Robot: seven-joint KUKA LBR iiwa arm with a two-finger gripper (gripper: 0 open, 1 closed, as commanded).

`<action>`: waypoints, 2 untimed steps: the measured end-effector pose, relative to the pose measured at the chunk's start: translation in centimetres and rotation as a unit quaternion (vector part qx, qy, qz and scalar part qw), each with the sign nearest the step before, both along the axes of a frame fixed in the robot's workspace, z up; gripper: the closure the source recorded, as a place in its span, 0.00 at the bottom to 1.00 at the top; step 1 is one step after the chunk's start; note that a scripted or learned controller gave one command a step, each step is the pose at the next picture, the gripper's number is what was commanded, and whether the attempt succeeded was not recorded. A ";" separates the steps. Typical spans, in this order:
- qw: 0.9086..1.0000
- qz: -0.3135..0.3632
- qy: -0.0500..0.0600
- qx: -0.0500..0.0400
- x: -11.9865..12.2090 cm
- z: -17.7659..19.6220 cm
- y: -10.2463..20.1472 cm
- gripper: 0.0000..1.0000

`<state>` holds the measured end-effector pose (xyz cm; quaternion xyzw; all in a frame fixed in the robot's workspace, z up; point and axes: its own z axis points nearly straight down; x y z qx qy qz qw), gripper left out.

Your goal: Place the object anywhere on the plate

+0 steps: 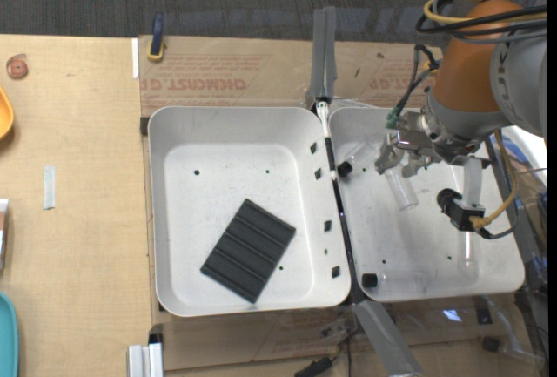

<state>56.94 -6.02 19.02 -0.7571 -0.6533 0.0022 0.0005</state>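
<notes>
Hand (402, 179) hovers over right bin (487, 284), grip state unclear; dark ridged plate (249, 249) in left bin (174, 192). Risk: object missing, nothing gets placed.

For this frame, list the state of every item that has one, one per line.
Dark ribbed plate: lying flat in the left bin, turned at a slant to its walls, nothing on it.
Gripper: over the right bin, pointing down; finger state unclear.
Arm: reaching in from the right, above the right bin.
Small black object: resting by the right bin's left wall.
</notes>
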 end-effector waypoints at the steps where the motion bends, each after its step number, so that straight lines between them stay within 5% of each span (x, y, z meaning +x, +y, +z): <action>1: 0.994 -0.109 0.000 -0.001 5.3 1.3 11.0 1.00; 2: 1.000 0.023 0.000 -0.001 3.1 24.0 13.3 1.00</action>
